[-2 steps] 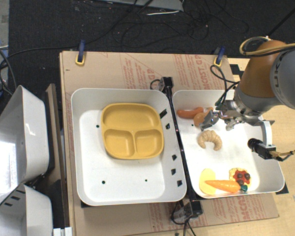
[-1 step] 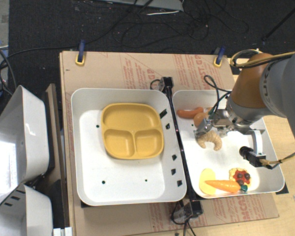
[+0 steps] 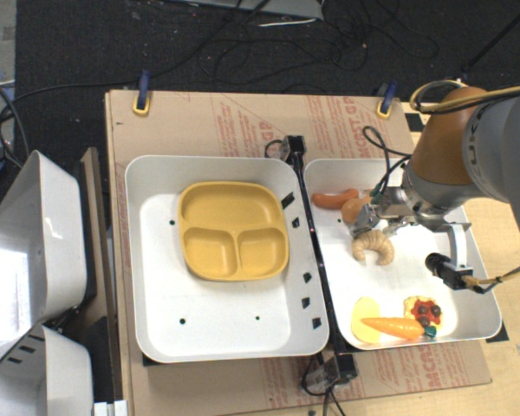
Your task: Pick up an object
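My gripper [image 3: 374, 217] hangs low in the right bin [image 3: 477, 319], at its upper left. It is right next to a small orange piece [image 3: 355, 208] and just above a tan croissant [image 3: 373, 247]. A red-orange sausage [image 3: 333, 199] lies behind them near the bin's back wall. An orange carrot [image 3: 393, 326] rests on a yellow slice [image 3: 366, 314] at the bin's front. A small toy with red and dark dots [image 3: 425, 310] sits beside them. I cannot make out whether anything is held.
The left bin [image 3: 156, 319] holds a yellow divided plate [image 3: 234, 230]. The grey arm with its orange band [image 3: 442, 146] covers the right bin's back right corner. A black fitting with a cable [image 3: 446, 269] hangs over the bin's right side. Two clamps [image 3: 141, 102] grip the bench's back edge.
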`<state>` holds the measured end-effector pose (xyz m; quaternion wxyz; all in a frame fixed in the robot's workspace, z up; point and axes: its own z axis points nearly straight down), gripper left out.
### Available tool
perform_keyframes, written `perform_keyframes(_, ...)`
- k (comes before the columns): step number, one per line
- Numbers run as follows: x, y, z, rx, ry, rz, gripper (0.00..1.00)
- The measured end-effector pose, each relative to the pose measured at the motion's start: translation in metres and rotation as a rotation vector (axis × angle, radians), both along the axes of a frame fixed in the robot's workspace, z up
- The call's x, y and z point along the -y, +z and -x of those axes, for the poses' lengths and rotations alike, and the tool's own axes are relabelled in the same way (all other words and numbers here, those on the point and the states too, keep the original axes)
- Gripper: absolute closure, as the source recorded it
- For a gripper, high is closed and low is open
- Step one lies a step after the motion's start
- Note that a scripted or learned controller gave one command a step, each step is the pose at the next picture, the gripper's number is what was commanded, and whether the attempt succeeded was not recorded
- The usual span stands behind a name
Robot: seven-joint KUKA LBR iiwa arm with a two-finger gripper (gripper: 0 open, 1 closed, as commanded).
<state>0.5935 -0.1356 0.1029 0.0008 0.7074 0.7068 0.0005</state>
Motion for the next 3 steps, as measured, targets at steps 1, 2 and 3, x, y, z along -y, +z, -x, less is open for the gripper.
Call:
perform_keyframes(1, 0.001, 0.059, 0.007, 0.004, -0.001, 0.001, 1.00)
perform_keyframes(2, 0.007, 0.105, 0.012, 0.004, -0.001, 0.002, 1.00)
perform_keyframes(3, 0.006, 0.169, 0.008, 0.006, 0.004, 0.002, 1.00)
